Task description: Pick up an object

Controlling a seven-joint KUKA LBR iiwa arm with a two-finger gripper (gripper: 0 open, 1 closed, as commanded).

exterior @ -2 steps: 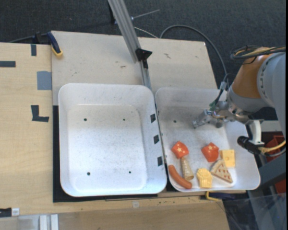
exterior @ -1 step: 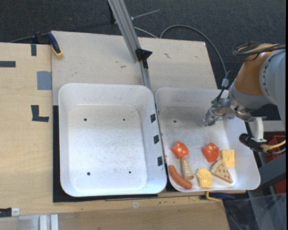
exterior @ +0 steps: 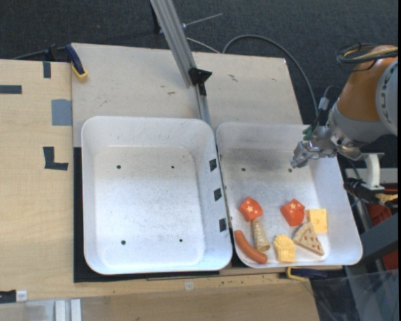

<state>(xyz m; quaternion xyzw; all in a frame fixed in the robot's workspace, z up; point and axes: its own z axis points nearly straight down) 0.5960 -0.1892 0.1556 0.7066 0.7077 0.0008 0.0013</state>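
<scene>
The hand [exterior: 301,155] is hanging over the bare far part of the right bin [exterior: 267,139], how its grip stands I cannot tell, while the toy foods, like the red pepper [exterior: 293,211], are lying together near its front edge, probably because nothing is picked yet.

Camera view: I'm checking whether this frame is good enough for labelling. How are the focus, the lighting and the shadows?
Camera view: light is even and soft, with no strong glare on the white right bin; a faint grey smudge or shadow lies on its floor; the toy foods, such as the sausage, are fairly sharp; the gripper looks slightly blurred and small.
</scene>
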